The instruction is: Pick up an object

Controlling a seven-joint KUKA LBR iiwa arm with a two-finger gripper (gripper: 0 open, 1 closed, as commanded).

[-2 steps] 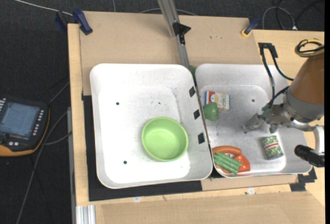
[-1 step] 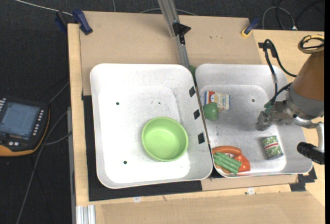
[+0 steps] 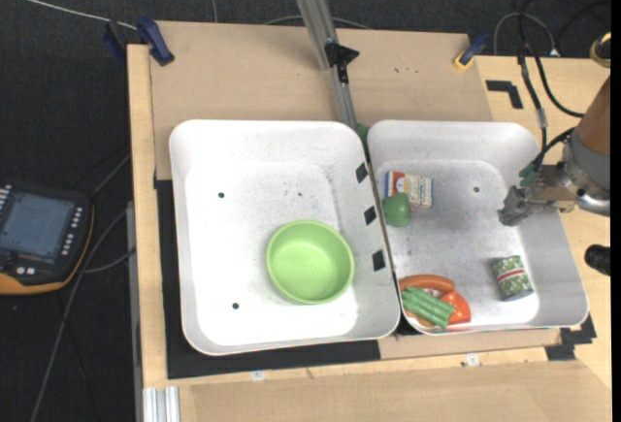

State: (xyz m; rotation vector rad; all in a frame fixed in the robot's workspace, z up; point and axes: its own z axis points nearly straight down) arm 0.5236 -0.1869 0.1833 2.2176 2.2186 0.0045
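You are looking down on a tan table (image 3: 252, 51) set on dark carpet, with blue clamps at its far corners and a grey pole slanting in from 12 o'clock. Two shallow white bins sit side by side on it. The left bin (image 3: 223, 168) holds a lime-green bowl (image 3: 310, 261), upright, toward its 5 o'clock corner. In the right bin (image 3: 456, 144), a small white carton (image 3: 409, 188) with red and blue print lies near the 10 o'clock side; its writing is too small for you to read. A green ball (image 3: 396, 210) touches the carton just below it. At 6 o'clock a plate of orange and green toy food (image 3: 435, 304) rests against the bin's near rim. A small green-labelled can (image 3: 511, 277) lies tilted at 4 o'clock, its label unreadable. The tool (image 3: 514, 209) hangs over the bin's 3 o'clock edge, above the can and apart from it; you cannot tell how wide it stands. A handheld pendant (image 3: 39, 236) lies on the floor at 9 o'clock.
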